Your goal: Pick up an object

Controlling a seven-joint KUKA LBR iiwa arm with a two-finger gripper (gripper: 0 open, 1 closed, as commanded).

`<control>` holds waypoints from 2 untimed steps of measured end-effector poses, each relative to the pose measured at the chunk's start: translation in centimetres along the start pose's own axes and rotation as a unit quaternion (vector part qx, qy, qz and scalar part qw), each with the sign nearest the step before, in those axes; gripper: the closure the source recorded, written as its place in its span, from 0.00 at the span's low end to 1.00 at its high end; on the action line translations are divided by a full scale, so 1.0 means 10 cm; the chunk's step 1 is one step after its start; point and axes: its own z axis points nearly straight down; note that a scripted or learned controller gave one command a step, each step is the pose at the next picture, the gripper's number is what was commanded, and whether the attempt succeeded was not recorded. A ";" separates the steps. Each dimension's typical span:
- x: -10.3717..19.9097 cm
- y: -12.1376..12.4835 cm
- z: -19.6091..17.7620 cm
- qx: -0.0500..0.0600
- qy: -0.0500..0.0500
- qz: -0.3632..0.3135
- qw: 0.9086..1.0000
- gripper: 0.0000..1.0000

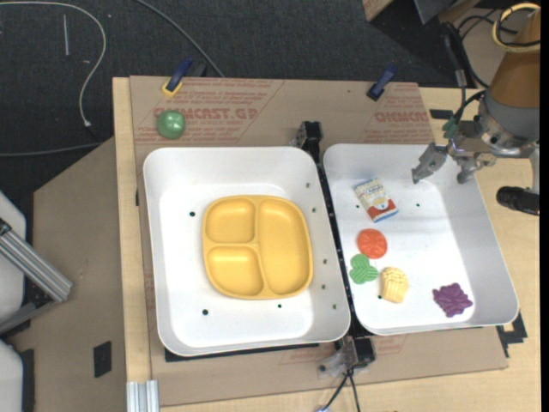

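1. Your gripper (443, 166) hangs over the far right corner of the right bin (480, 230), fingers spread apart with nothing between them.
2. The nearest candidate is the small carton (375, 199), lying flat on the bin floor at far left, well apart from the gripper.
3. Its long axis seems to run from far left to near right, slanted against the bin wall, with the red end pointing near.
4. To grasp it well, you should probably move left and slightly nearer, turn the wrist so the fingers close across the short side, then descend straight.
5. The orange round piece (371, 243), green piece (363, 270), yellow piece (393, 283) and purple piece (452, 298) sit nearer.
6. The left bin (171, 187) holds a yellow divided plate (257, 245); a green ball (171, 124) rests on the counter (283, 114).
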 end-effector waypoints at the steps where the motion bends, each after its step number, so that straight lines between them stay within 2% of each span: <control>1: 0.01 0.03 -0.09 -0.007 -0.002 -0.002 1.000 0.00; 2: 0.04 0.08 0.53 -0.005 -0.001 -0.003 1.000 0.00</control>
